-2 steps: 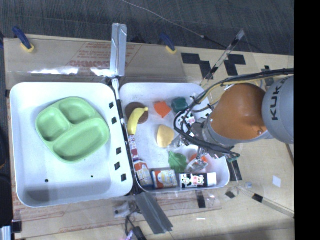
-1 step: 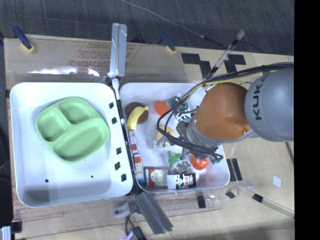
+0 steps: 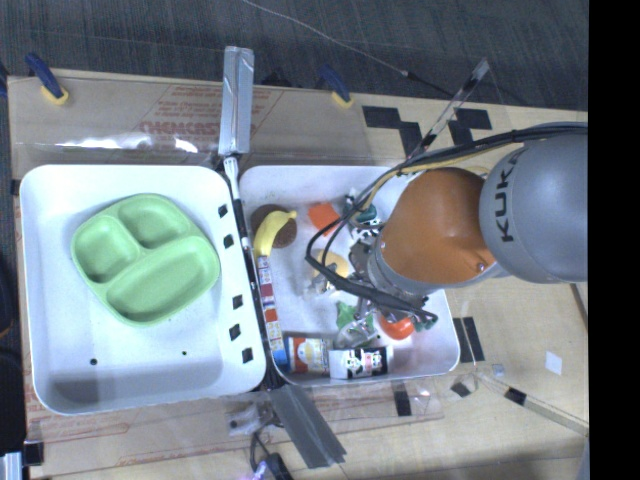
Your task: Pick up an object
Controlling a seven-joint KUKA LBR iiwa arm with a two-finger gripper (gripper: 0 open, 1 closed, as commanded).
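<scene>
No single object is named for the pick, so the candidates are the small items crowded in the right bin (image 3: 300, 183): a banana (image 3: 270, 230) lying against a dark brown round piece (image 3: 287, 230) near the bin's upper left, an orange block (image 3: 322, 215) just right of them, a small yellow item (image 3: 340, 266) partly under black cables at the centre, something green (image 3: 350, 315) and something red (image 3: 398, 325) low in the bin, and along the bottom wall a small can (image 3: 308, 352) lying on its side beside a black-and-white carton (image 3: 360, 362). The gripper (image 3: 372, 313) is down inside this bin, right of centre in the frame, just above the green and red pieces, but the orange wrist band and the cables cover it, so I cannot tell how it is set or whether anything is in it. Judging from that, the pick looks under way at the reaching or grasping stage; nothing is visibly lifted, and the raise is still left to do. The left bin (image 3: 50, 268), touching the right one along the middle divider, holds a pale green divided plate (image 3: 145, 258) lying flat in its upper half.
</scene>
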